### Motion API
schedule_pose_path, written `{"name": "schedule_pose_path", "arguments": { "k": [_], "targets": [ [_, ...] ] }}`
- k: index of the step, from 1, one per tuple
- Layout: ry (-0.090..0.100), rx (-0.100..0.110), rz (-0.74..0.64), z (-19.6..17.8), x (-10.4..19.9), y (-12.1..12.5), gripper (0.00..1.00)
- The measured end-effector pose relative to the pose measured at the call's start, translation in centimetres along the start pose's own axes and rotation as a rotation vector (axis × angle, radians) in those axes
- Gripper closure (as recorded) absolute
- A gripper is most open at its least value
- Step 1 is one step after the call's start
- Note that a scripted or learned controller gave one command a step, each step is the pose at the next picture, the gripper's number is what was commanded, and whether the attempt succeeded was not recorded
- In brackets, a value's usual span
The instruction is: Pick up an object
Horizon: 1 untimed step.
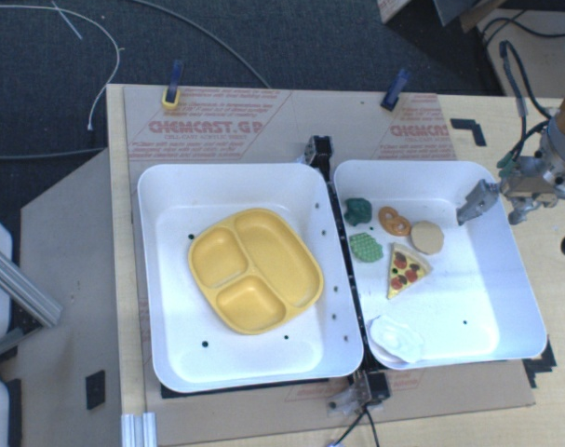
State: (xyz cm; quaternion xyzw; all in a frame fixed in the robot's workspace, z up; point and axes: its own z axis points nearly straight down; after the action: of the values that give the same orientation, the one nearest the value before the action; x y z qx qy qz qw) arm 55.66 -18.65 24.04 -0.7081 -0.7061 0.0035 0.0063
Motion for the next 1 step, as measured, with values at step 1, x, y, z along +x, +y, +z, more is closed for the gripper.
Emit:
{"name": "schedule_pose_path", "arguments": {
  "k": [1],
  "targets": [
    [-0.003, -0.013, -0.003, -0.69, 0.05, 0.25, 0.0]
  ]
}}
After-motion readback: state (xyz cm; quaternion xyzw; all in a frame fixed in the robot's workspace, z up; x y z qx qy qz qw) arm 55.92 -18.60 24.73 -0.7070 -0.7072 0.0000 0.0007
